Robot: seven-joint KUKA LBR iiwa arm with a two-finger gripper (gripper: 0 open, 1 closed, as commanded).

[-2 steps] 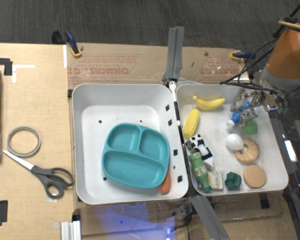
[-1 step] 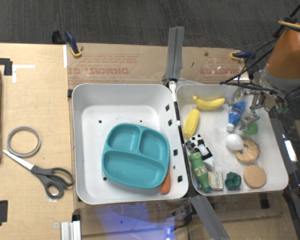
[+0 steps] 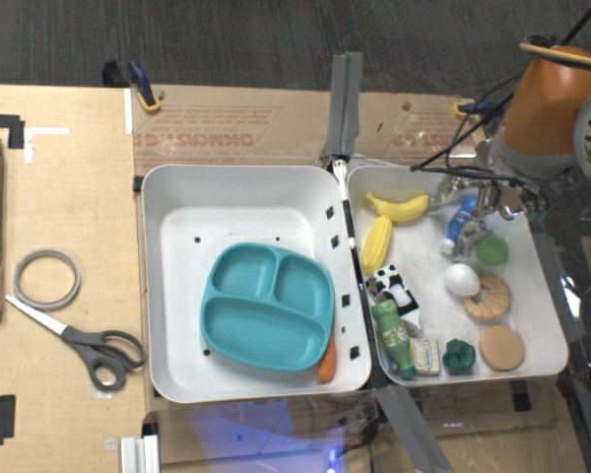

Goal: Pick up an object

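1. Tool [image 3: 476, 217]; hangs low over the far part of the right bin [image 3: 547, 294], beside a blue bottle-like item [image 3: 460, 223]; whether it is released or clenched cannot be told at this slant; nothing is seen held.
2. Task's thing, unspecified; nearest candidates are the blue item just beside the tool, a green round piece [image 3: 492, 252] just in front of it, and a white egg-shaped ball [image 3: 462, 280] nearer the camera.
3. Other right-bin contents; banana [image 3: 398, 206] and corn cob [image 3: 376, 242] toward the divider; black-and-white toy [image 3: 392, 291]; green bottle [image 3: 392, 331]; small carton [image 3: 426, 356]; dark green lump [image 3: 460, 355]; two tan rounds [image 3: 490, 299] [image 3: 501, 347].
4. Left bin [image 3: 177, 205]; teal divided plate [image 3: 269, 306]; an orange piece [image 3: 326, 365] at its near edge.
5. Tabletop [image 3: 59, 205], left; tape roll [image 3: 46, 277], scissors [image 3: 89, 343].
6. Handling advice, as judgement; settle on one item, centre over it, descend straight; the blue and green pieces sit close together, so a skewed approach may nudge one aside; the bin's far wall limits room.
7. Writing; red lettering on the cardboard [image 3: 236, 126] behind the bins, reversed and not legible; labels on bottle and carton too small to read.
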